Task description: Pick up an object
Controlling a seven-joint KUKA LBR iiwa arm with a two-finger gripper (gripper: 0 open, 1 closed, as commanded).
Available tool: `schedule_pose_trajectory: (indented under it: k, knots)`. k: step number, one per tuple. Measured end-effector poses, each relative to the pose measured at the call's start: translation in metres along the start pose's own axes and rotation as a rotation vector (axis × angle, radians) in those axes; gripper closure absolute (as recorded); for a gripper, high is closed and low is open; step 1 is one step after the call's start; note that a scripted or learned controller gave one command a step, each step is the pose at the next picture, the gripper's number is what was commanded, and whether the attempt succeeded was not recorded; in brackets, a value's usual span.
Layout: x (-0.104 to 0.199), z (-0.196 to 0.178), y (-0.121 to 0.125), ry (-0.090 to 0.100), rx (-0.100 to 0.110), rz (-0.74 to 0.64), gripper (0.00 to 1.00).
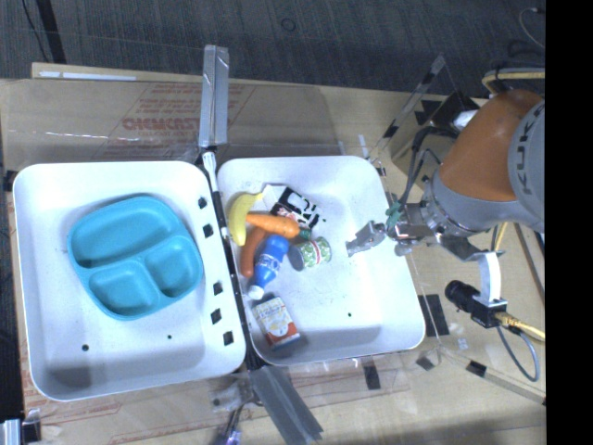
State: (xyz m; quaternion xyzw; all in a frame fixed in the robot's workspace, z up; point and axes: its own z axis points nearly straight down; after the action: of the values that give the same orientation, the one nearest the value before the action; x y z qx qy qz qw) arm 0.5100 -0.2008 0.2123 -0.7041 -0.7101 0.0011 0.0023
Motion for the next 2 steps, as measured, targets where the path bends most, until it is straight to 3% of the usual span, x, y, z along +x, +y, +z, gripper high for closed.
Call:
schedule_pose_trajectory:
  k: [1,2]
  knots:
    - [0.044,0.097,0.043,0.001,0.002,-0.252,0.00]
    - [0.048,0.118,0.101,-0.003,-0.007,-0.328,0.00]
